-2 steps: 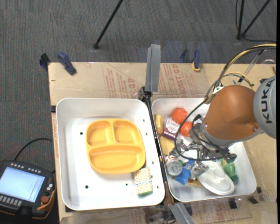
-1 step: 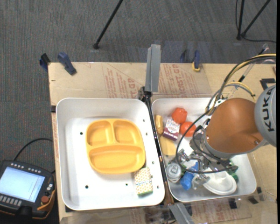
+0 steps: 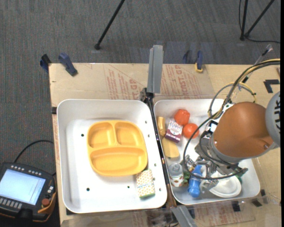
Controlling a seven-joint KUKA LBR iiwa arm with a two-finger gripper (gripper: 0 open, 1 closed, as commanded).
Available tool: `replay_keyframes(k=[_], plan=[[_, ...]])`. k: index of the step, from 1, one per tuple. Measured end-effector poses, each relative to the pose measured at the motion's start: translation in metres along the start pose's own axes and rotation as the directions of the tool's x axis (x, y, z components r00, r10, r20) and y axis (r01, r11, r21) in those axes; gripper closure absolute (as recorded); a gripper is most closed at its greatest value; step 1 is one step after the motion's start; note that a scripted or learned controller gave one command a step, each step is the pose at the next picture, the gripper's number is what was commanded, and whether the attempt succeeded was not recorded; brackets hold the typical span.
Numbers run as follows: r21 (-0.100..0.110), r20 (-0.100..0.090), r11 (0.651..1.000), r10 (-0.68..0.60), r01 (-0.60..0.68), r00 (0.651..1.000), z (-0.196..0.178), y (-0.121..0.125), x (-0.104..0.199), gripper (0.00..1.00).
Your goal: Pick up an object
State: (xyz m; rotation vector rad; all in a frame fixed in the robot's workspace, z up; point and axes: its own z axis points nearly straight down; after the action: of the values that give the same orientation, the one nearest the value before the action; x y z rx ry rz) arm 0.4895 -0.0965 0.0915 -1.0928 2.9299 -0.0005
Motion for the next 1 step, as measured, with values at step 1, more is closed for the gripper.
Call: replay_keyframes(k=[1], plan=[[0.004,-0.005,0.998,-0.064,0.064,0.998,-0.0002,0.0053,-0.0030,0.00]])
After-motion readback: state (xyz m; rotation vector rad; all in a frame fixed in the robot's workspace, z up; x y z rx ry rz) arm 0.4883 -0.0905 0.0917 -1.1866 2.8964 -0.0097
